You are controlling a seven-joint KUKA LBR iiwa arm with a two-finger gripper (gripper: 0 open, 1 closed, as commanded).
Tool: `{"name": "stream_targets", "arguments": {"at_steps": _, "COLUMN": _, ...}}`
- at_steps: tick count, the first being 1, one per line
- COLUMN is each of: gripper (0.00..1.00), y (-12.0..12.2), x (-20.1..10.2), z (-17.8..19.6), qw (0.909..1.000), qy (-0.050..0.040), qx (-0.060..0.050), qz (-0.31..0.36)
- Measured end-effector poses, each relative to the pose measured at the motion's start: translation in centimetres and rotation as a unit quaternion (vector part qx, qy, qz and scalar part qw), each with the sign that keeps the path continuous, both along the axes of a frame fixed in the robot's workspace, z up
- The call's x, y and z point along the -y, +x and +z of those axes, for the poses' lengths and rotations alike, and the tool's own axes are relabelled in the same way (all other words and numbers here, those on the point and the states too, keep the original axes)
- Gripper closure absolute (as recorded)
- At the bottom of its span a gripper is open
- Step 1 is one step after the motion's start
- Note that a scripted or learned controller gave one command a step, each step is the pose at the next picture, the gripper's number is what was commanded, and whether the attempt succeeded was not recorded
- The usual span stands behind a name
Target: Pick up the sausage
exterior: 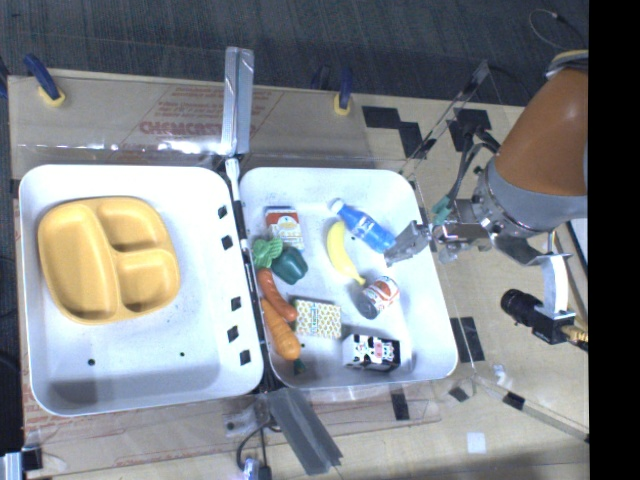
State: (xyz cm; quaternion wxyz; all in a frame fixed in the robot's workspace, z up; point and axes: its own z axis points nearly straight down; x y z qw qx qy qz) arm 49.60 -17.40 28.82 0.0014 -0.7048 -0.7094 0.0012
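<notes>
Two bins sit side by side on the worktop (420, 118), and the end effector (405, 243) hangs over the right edge of the right bin (300, 183), just beside a blue plastic bottle; whether its fingers are apart or together I cannot tell, and nothing shows between them. Behind it the arm (540, 158) swells into a rounded orange band above a grey wrist, with thin cables trailing off it. The bottle (363, 228) lies on its side, slanted, with a white cap at its upper left. Just left of it a curved yellow banana (342, 251) lies, and below that a small can (378, 294) with a red and white label rests tilted. Nearer the bin's front wall stands a little carton (373, 352) in black and white cow print. A flat box (318, 319) with a dotted pattern lies to its left. The sausage (273, 295), reddish and smooth, lies along the left side of the right bin, well apart from the end effector, with an orange carrot (282, 336) just beside it. Above them sit a green pepper (280, 261) and a small red and white box (283, 225). The left bin (130, 368) holds a yellow tray (108, 258) with rounded corners and three moulded compartments. Both bins are shallow, white and smooth. The worktop looks like pale board under clear film, held by blue clamps (44, 80) at its far edge, with dark carpet (300, 18) beyond.
</notes>
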Motion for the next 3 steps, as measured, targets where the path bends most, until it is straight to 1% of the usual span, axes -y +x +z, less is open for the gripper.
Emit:
{"name": "stream_targets", "arguments": {"at_steps": 1, "gripper": 0.0, "y": 5.7, "x": -4.1, "z": -11.2, "qw": 0.9999, "qy": 0.0, "qx": -0.001, "qz": -0.011}}
{"name": "stream_targets", "arguments": {"at_steps": 2, "gripper": 0.0, "y": 8.3, "x": -8.1, "z": -16.3, "qw": 0.9922, "qy": 0.0002, "qx": -0.002, "qz": -0.124}}
{"name": "stream_targets", "arguments": {"at_steps": 3, "gripper": 0.0, "y": 4.7, "x": -8.3, "z": -19.7, "qw": 0.9744, "qy": -0.0001, "qx": -0.002, "qz": -0.225}}
